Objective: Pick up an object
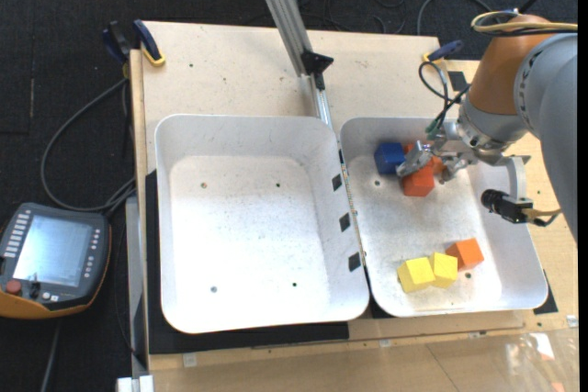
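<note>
landmark: we place everything by the right bin [514, 285], the one the arm reaches into.
gripper [424, 162]: low over the upper part of that bin, right at the red block; we cannot tell how it is set or whether it has hold of anything.
red block [419, 183]: in the bin's upper middle, touching or just beside the blue block [389, 157] on its far-left side.
other choices: two yellow blocks [427, 272] and an orange block [467, 252] near the bin's front edge, well apart from the gripper.
handling: we judge these small, light, rigid cubes with flat, fairly smooth faces.
hold: we would pinch two opposite flat faces, away from the blue neighbour.
</note>
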Motion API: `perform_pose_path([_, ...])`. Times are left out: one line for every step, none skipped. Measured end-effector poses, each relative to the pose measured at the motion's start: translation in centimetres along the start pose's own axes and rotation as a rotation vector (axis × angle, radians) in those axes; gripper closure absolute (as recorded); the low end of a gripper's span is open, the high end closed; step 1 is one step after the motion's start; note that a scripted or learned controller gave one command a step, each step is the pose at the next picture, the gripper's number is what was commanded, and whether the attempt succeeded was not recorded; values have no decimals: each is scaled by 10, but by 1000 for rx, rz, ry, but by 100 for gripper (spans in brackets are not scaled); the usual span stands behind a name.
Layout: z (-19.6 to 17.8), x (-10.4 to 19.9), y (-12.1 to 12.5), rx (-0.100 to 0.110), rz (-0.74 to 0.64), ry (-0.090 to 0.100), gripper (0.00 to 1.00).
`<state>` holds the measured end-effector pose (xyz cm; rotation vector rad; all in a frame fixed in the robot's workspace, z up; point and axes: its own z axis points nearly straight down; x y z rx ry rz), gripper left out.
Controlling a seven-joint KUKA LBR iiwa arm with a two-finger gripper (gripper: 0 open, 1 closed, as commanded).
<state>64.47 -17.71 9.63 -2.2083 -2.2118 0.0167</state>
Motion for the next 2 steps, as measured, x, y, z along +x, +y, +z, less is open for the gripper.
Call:
perform_pose_path([2, 25, -6, -16, -2, -4, 0])
perform_pose_path([-8, 25, -6, -16, -2, -4, 100])
